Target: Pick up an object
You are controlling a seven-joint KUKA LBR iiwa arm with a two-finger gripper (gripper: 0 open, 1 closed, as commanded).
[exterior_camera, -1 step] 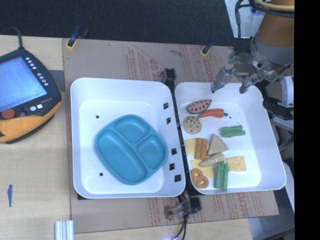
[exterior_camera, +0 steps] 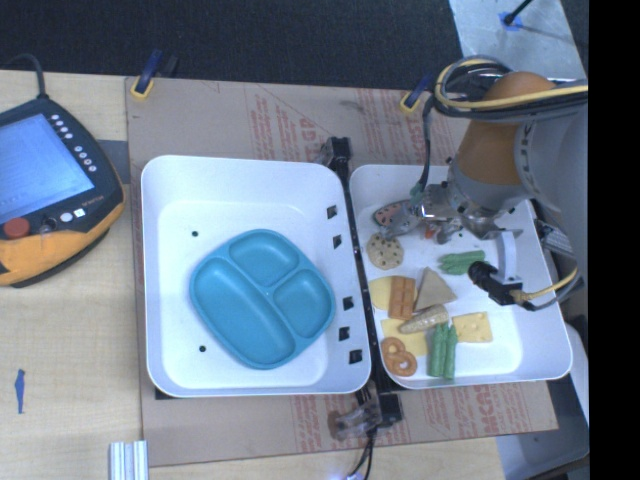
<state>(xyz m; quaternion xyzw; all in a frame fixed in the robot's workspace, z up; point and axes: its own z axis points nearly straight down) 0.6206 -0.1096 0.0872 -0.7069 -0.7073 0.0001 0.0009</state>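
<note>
The right bin holds several toy food pieces: a round cookie, a waffle piece, a brown wedge, a green pickle, a cone, a yellow cheese slice, green beans and a pretzel. My gripper is low over the far left part of this bin, just beyond the cookie, with a small grey and red object beside it. The wrist and cables hide the gripper's tips.
The left bin holds a blue divided plate. A teach pendant lies left of the bins. The grey arm with its orange band covers the right bin's far right corner, and black cable loops above that bin.
</note>
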